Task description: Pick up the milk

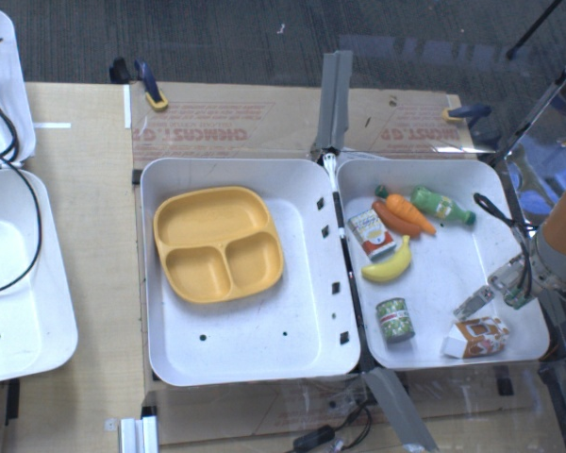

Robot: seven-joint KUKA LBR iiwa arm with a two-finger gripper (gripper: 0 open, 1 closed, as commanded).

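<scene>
Two small cartons lie in the right bin (pixel 509 192). One is an orange and white carton (pixel 477 338) lying on its side in the front right corner. The other is a white carton with red and blue print (pixel 373 233) near the bin's left wall. I cannot tell which is the milk. My gripper (pixel 488 293) hangs just above and slightly behind the orange and white carton, with the arm (pixel 555 253) coming in over the bin's right wall. Nothing shows in its grasp.
The right bin also holds a banana (pixel 389 265), a carrot (pixel 403 215), a green bottle (pixel 441 205) and a small green can (pixel 394 320). A yellow divided plate (pixel 217 243) rests in the left bin (pixel 264 347). A divider (pixel 335 243) separates the bins.
</scene>
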